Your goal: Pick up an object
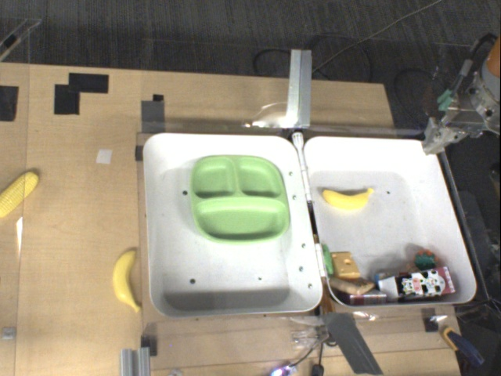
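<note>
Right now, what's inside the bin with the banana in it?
The right bin holds a yellow banana, and along its near edge a small brown box and a colourful packet. Other bits there are too small to tell.

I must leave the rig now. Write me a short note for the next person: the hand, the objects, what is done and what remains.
Hand: at the far right corner of the right bin, above the rim, holding nothing.
Right bin: banana in the middle, small box and a patterned packet along the near wall.
Left bin: green divided plate.
Done: nothing picked.
Left: lower, grasp one object, lift.
</note>
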You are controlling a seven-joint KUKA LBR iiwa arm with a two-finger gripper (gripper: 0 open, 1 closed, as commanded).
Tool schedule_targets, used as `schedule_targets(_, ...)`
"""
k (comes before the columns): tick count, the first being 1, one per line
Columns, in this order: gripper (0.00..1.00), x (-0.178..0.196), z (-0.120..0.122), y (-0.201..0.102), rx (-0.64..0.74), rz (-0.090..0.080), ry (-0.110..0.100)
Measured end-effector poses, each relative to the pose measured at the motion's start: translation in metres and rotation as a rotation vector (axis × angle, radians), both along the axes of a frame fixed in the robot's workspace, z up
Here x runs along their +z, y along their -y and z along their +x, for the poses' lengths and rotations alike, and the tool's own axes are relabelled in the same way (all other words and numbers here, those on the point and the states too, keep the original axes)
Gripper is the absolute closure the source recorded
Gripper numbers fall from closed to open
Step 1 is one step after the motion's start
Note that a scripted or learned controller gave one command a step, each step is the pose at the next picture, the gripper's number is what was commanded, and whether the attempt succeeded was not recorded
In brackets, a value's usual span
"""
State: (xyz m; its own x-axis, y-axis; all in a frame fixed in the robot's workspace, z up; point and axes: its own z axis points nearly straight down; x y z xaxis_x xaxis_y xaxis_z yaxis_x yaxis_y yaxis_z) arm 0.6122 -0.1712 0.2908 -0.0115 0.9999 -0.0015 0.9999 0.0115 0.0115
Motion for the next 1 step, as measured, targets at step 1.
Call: schedule_targets(1, 0.0, -0.0001, 0.0, 0.0, 0.0, 0.0, 0.0)
